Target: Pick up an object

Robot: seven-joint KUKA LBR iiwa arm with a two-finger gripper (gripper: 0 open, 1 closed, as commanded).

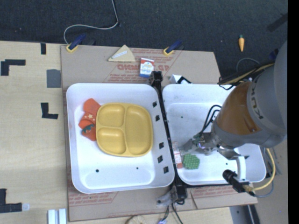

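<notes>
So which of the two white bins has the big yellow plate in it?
The left bin, the one farther from the arm. The yellow divided plate lies in it beside an orange toy. The right bin holds a small green thing.

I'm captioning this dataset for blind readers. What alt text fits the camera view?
A grey robot arm reaches down into the right white bin, its gripper just above a small green object. The left white bin holds a yellow divided plate beside an orange toy.
</notes>
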